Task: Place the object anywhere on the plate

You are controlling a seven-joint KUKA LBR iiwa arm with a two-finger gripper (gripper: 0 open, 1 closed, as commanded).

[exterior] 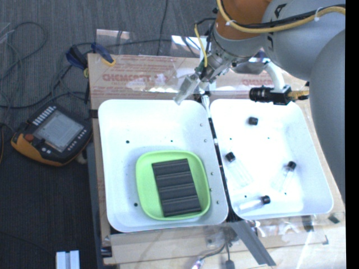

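A green square plate (pixel 143 170) lies in the left bin (pixel 120 133), toward its front. A dark grey ribbed block (pixel 176 186) rests flat on the plate and covers most of its middle. My gripper (pixel 189 87) hangs at the far edge of the bins, just above the divide between them and well behind the plate. I see nothing held in it.
The right bin (pixel 303 150) holds several small clear vials with black caps, such as one at the front (pixel 255 203) and one near the divider (pixel 231 158). A black cap (pixel 253 120) lies alone further back. A pendant (pixel 53 133) sits on the floor at left.
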